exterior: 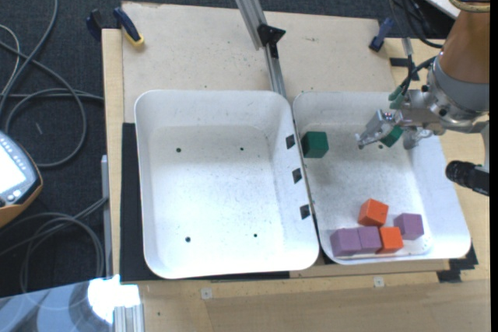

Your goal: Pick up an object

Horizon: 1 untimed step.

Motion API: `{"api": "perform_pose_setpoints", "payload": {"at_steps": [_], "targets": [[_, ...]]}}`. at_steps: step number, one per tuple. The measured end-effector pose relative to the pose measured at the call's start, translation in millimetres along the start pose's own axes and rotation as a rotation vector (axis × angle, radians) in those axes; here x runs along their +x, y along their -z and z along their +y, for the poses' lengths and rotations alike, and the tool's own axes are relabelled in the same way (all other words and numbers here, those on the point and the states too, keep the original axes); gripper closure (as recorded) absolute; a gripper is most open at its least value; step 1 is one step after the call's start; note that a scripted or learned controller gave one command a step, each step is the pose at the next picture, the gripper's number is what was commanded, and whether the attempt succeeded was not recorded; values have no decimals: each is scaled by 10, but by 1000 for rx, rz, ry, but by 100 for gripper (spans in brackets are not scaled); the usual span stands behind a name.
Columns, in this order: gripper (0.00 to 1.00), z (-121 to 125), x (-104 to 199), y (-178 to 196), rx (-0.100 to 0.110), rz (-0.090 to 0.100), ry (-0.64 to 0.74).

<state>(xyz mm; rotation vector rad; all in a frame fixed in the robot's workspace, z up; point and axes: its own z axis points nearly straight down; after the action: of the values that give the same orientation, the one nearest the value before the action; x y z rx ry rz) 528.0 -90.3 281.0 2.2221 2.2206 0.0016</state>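
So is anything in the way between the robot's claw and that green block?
Nothing visible is. The end effector is over the right bin, with bare white floor between it and the green block beside the left wall. The orange and purple blocks are clustered at the near edge, off that path.

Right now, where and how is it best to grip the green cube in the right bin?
Probably from straight above, closing on two opposite flat faces of the green cube. It stands alone near the right bin's left wall, away from the orange and purple blocks, so the top is free. The wall side looks tight, so the faces running along that wall's direction seem safer. The gripper hangs to its right.
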Motion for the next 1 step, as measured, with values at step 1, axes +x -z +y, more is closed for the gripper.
{"api": "perform_pose_setpoints", "payload": {"at_steps": [1], "targets": [[0,-356,-356,-1678,12,2,-3]]}}
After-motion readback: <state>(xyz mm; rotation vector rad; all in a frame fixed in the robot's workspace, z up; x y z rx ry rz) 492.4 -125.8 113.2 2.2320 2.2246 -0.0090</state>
